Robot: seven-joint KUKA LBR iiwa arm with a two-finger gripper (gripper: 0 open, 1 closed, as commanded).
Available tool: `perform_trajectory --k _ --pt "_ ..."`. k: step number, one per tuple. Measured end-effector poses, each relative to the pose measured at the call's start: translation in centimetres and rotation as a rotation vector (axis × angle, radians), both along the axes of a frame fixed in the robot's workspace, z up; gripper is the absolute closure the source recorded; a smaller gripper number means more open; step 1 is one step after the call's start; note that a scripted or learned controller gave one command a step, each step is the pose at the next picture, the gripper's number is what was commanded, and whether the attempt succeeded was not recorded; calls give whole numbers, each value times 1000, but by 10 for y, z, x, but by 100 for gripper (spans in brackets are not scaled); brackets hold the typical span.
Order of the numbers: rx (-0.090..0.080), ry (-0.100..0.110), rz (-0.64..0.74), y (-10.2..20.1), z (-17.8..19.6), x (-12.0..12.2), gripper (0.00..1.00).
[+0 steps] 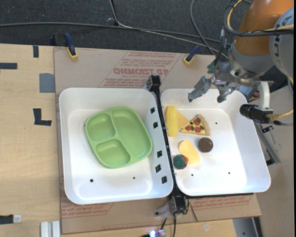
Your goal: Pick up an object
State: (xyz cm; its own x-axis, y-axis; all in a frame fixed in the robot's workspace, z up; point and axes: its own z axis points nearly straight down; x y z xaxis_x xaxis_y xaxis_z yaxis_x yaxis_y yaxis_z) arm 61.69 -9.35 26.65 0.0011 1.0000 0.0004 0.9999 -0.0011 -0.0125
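A pale plywood desk [19,147] marked with dark tape pieces [39,116] carries a brown cardboard sheet [133,68] held by two blue-and-yellow clamps [69,46]. Beyond it lies dark carpeted floor [153,4] crossed by black cables [113,19].

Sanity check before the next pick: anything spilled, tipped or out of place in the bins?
Nothing stands out. The green tray lies flat, slightly rotated, in the left bin. Corn, pizza slice, brown disc and the rest sit inside the right bin. The gripper hangs open above its far edge.
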Motion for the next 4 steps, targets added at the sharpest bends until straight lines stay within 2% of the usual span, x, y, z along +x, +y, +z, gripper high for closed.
perform_trajectory --k 1,2,4 --pt "-1 -11 2 0 6 2 0" --pt "-2 -7 3 3 -39 6 0" --pt "-1 -5 2 -2 -158 -7 0"
